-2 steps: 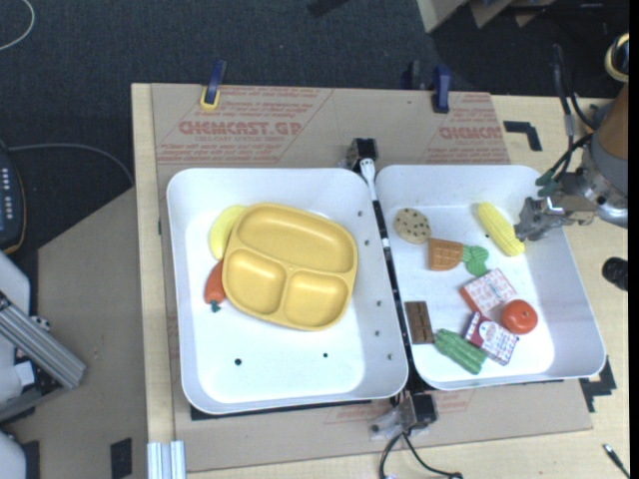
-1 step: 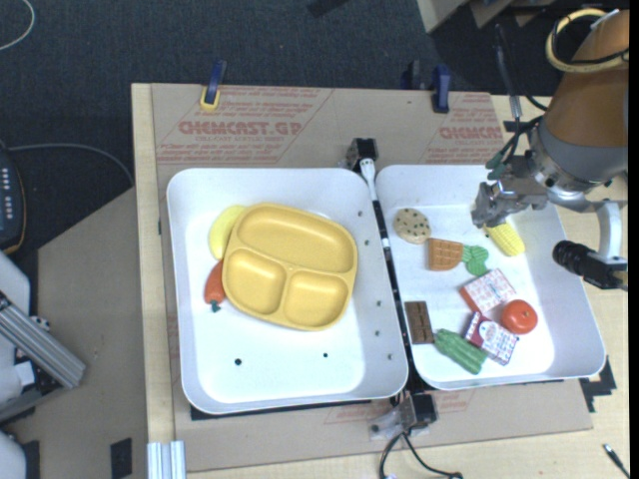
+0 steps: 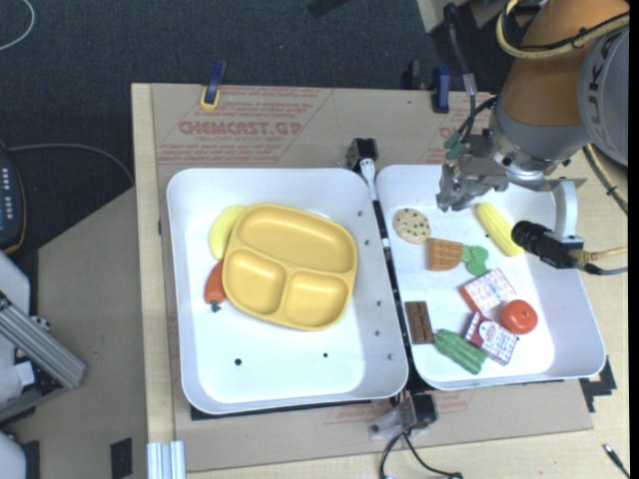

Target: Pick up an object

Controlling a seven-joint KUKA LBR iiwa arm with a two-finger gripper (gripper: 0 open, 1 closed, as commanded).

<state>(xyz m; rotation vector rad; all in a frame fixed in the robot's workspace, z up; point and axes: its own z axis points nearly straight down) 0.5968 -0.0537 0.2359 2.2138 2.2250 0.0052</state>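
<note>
On the counter the left bin holds a yellow divided tray, with a carrot at its nine o'clock. In the right bin, a cookie, a waffle piece, a corn cob, a tomato and a chocolate bar lie close together. The pincer hangs over the bin's twelve o'clock edge, between cookie and corn; how wide it stands I cannot tell, and I see nothing in it.

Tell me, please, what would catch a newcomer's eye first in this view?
Probably the big yellow divided tray lying in the left bin. Next, the grey arm with its orange band reaching in from the right, its gripper above the right bin, near a cookie and a corn cob.
</note>
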